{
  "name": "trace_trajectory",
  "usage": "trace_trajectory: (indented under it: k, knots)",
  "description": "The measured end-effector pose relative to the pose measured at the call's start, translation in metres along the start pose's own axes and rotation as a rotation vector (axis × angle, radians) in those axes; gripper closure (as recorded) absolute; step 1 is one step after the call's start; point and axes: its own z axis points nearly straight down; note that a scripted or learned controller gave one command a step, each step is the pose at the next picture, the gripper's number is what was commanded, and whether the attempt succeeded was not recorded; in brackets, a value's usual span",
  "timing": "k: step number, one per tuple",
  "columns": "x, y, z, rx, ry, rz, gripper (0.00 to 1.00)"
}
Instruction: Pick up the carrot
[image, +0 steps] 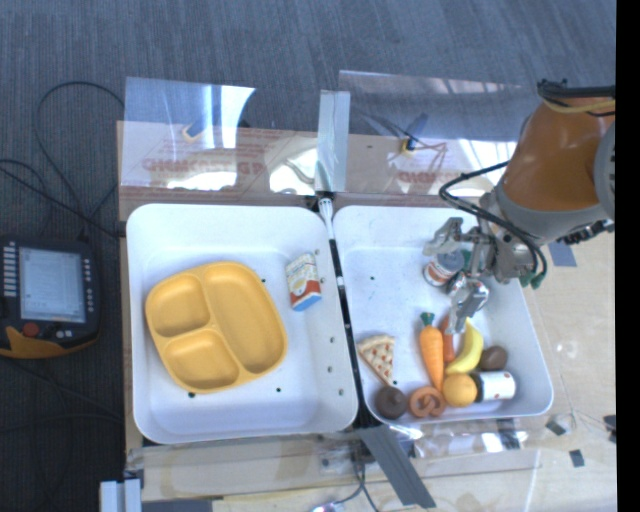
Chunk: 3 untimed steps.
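The carrot (431, 353) lies in the right bin (390, 240), orange with a small green top pointing toward the back. It rests between a pizza slice (378, 355) and a banana (469, 347). My gripper (462, 303) hangs just above and to the right of the carrot's green end, its fingers pointing down toward the banana. Nothing shows between the fingers, which stand slightly apart. The arm with its orange band (550, 150) reaches in from the right.
Near the right bin's front sit a chocolate donut (390, 402), a pretzel (427, 403), an orange (460, 389), a small bottle (495, 385) and a brown ball (493, 356). A can (440, 270) stands by the gripper. The left bin (160, 400) holds a yellow divided plate (213, 324) and a small carton (303, 280).
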Motion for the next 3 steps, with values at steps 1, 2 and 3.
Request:
trace_trajectory:
  k: [1, 2, 3]
  knots:
    - [0.064, 0.012, 0.093, 0.004, -0.017, -0.124, 0.00]
    - [0.064, 0.012, 0.084, 0.005, -0.012, -0.126, 1.00]
    - [0.068, 0.056, -0.015, -0.001, -0.005, 0.121, 1.00]
